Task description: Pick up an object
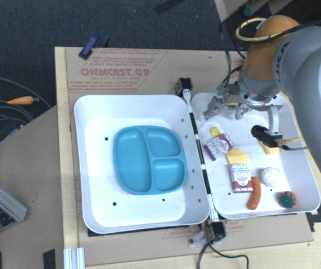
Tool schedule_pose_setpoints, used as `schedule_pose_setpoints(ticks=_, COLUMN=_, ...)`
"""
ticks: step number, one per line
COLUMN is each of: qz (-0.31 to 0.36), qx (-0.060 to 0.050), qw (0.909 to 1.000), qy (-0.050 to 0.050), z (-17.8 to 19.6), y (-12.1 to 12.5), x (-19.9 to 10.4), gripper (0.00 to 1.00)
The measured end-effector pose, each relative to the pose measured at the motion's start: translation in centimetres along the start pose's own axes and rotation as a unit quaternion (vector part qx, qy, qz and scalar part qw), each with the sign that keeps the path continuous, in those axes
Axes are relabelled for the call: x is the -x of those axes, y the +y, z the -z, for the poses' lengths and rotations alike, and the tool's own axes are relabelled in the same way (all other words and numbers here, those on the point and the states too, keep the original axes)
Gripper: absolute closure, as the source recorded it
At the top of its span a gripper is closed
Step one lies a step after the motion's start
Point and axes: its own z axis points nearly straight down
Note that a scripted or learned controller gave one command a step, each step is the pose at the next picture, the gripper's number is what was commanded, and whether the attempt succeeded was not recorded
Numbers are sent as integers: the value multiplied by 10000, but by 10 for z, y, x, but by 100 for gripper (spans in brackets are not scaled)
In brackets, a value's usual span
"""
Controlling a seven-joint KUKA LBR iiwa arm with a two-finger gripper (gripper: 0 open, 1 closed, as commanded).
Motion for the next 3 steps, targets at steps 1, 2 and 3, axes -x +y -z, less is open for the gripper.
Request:
schedule_pose_setpoints(ticks=1, qz=-12, qx=-16, qw=10000, qy=7, z=-11, y=-7, x=3, gripper=0)
schedule_pose_setpoints(ticks=2, qz=-7, qx=-8, qw=10000, qy=5, z=0, y=-6, x=3, gripper=100)
schedule_pose_setpoints(ticks=3, qz=-7, qx=-10, qw=10000, qy=6, z=0, y=-6, x=3, gripper=0)
